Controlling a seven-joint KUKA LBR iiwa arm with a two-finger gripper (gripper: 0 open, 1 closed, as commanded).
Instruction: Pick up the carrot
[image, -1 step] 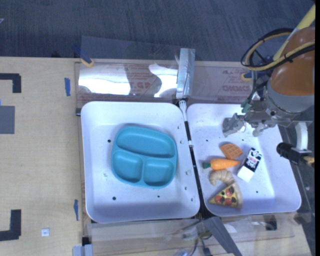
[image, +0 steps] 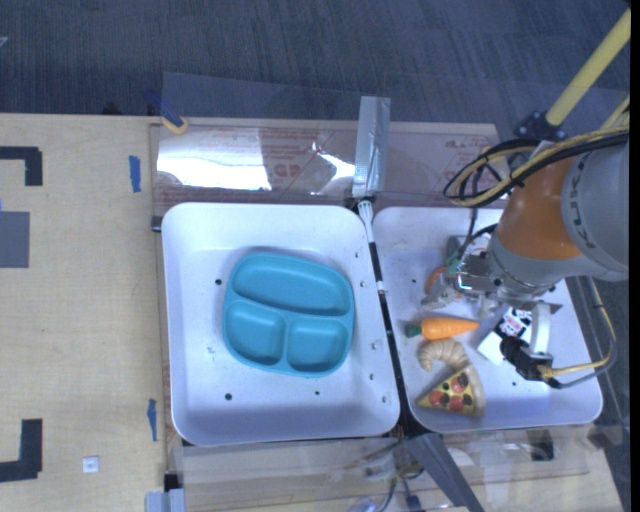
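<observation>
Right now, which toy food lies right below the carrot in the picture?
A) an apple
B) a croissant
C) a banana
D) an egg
B: in the right bin, the tan croissant lies just under the orange carrot, with the pizza slice below that.

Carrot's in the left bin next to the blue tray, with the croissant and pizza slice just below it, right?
Not quite. The carrot lies in the right bin, not the left one. The blue tray sits alone in the left bin. The rest holds: the croissant and pizza slice are just below the carrot, as the camera view shows.
</observation>
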